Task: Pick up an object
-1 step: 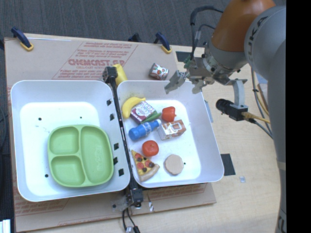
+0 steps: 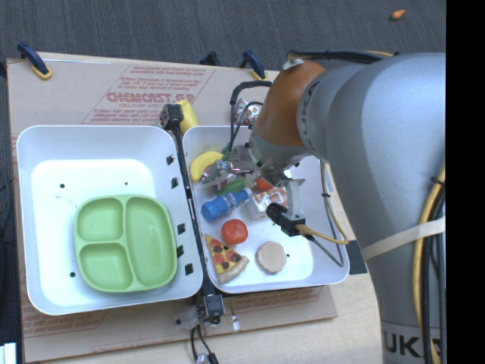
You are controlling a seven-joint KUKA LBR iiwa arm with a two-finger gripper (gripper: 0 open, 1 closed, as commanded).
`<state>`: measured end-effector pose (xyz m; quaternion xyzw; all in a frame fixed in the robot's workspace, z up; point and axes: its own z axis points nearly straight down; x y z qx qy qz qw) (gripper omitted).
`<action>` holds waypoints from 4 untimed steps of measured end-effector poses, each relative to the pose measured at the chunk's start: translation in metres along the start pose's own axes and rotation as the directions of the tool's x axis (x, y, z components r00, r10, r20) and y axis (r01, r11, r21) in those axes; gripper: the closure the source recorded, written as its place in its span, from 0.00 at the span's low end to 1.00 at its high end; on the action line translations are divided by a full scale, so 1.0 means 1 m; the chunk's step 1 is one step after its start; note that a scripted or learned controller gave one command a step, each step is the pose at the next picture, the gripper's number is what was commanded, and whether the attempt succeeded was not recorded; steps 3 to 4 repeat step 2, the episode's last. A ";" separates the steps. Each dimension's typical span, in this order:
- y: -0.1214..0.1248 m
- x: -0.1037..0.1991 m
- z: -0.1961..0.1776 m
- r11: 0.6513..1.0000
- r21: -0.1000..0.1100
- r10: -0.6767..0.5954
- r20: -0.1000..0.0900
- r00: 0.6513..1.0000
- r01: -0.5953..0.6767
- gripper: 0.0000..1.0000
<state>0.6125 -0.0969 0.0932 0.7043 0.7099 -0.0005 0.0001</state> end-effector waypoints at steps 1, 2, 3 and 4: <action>0.000 -0.001 -0.010 1.000 0.002 -0.004 0.001 1.000 0.004 1.00; -0.039 0.031 -0.100 1.000 0.000 0.001 -0.001 1.000 -0.001 1.00; -0.039 0.031 -0.100 1.000 0.000 0.001 -0.001 1.000 -0.001 1.00; -0.039 0.031 -0.100 1.000 0.000 0.001 -0.001 1.000 -0.001 1.00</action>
